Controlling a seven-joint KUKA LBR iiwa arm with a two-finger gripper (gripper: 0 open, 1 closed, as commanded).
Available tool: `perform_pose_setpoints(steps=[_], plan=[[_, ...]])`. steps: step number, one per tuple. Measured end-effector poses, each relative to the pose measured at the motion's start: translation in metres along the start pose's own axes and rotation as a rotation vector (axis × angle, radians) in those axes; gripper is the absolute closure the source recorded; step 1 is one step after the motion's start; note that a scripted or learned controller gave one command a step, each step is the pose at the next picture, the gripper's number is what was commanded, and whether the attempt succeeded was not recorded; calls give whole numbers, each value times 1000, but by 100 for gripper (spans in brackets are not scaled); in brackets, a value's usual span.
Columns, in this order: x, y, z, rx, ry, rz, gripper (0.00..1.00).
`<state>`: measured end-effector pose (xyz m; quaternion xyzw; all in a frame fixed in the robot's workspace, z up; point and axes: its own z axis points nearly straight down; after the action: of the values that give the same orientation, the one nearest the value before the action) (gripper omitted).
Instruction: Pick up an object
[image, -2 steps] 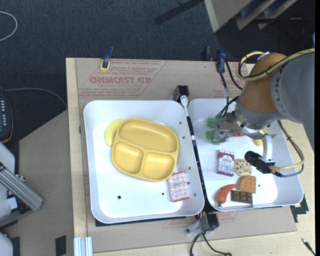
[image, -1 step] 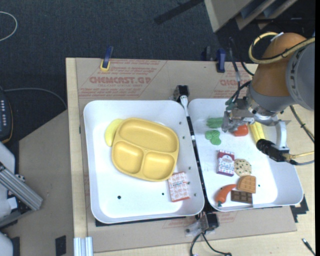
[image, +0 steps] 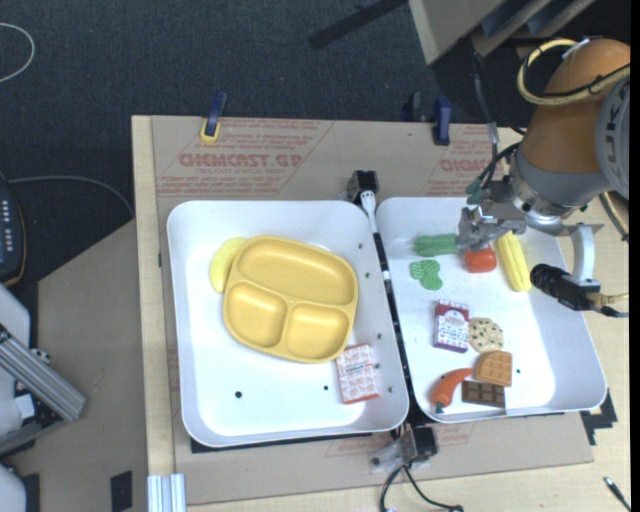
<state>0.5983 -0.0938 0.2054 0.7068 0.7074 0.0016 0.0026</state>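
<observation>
Red toy tomato in our right bin, beside yellow corn, our gripper just above it, grip state we cannot tell.

Two bins side by side on the surface: left bin holds a divided tray with a banana tucked under its left edge, and a small packet at the tray's near-right corner. Right bin, far end — pea pod, round leafy piece just in front, tomato and corn cob to the right, pincer directly above the tomato. Near end — boxed item, cookie beside it, then waffle, chocolate bar and carrot clustered at the front.
</observation>
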Motion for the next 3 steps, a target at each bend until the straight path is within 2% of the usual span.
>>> perform_pose_setpoints(steps=[1, 3], plan=[[0, 1, -21, 1, 0, 0, 100], [86, -2, -12, 8, 3, -3, 100]])
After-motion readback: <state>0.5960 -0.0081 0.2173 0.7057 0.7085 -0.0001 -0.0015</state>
